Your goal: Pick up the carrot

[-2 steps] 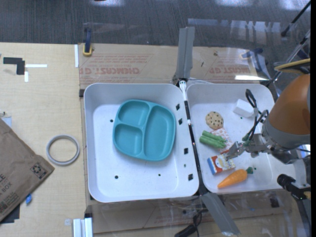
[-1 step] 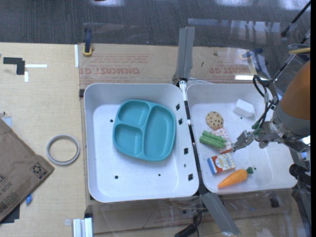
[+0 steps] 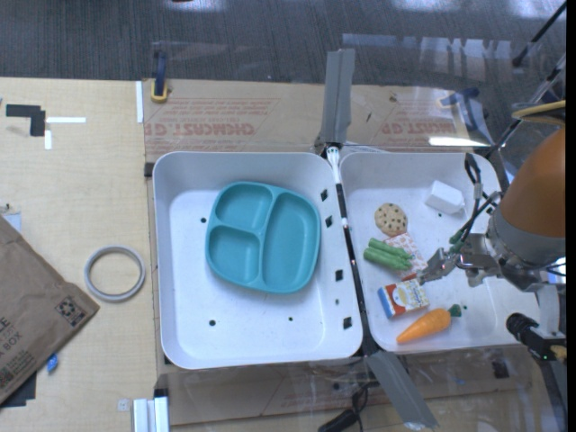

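Two white bins sit side by side on the bench, and we sweep across from the far left. A brown box (image 3: 31, 318) pokes in at the lower left corner, lying at a slant, and just right of it a tape ring (image 3: 114, 272) lies flat on the wood, near the left bin (image 3: 180, 331) but not touching it. Inside that bin, a teal plate (image 3: 264, 237) with three compartments sits tilted a little, roughly in the middle. Over the divider into the right bin (image 3: 396, 174) now: a round cookie (image 3: 391, 217) up top, a pink-speckled piece (image 3: 404, 242) just under it, and green beans (image 3: 389, 256) lying across beside that. Below them, a small red and white carton (image 3: 402, 297) lies on its side. And the carrot (image 3: 426, 325), orange with a green stub at its right end, lies near the bin's front edge, just below the carton and slanting up to the right, resting free on the bin floor. A white block (image 3: 445, 196) sits toward the back right. The gripper (image 3: 443, 264) comes in from the right on the grey arm, orange band showing, and hangs just right of the beans and above the carton, up from the carrot and apart from it. Its fingers look spread a little, with nothing between them
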Action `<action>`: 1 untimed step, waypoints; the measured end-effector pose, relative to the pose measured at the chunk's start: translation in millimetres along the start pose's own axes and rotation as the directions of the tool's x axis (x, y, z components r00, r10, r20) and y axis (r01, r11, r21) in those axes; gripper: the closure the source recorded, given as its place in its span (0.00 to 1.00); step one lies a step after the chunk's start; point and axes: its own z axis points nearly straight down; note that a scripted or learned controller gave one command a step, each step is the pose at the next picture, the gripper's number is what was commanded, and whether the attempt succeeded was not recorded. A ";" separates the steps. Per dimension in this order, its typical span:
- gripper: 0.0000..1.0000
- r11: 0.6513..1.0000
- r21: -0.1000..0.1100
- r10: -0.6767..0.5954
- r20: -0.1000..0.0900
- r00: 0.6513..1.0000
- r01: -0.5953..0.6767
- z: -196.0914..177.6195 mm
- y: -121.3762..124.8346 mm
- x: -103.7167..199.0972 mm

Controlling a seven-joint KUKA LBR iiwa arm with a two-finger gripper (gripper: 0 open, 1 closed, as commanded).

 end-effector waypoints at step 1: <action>0.00 0.993 -0.006 0.121 -0.003 0.993 -0.121 58.7 3.4 -17.3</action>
